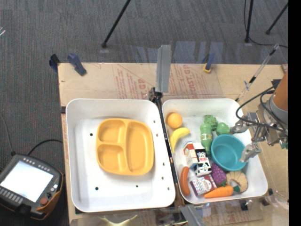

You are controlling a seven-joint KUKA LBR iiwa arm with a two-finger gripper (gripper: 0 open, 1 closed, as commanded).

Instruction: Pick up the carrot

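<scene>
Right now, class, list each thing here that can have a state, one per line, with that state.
carrot: lying flat at the right bin's near edge, ungrasped
teal bowl: upright, nothing visible inside
yellow tray: upright in the left bin, compartments bare
banana: lying, unpeeled
claw: open, hovering at the bowl's right rim

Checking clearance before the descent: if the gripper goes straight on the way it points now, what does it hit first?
Likely the teal bowl: the gripper hangs at the right bin's edge, pointing down-left at its rim. Depth is unclear. The carrot lies nearer the front wall, off that line.
</scene>
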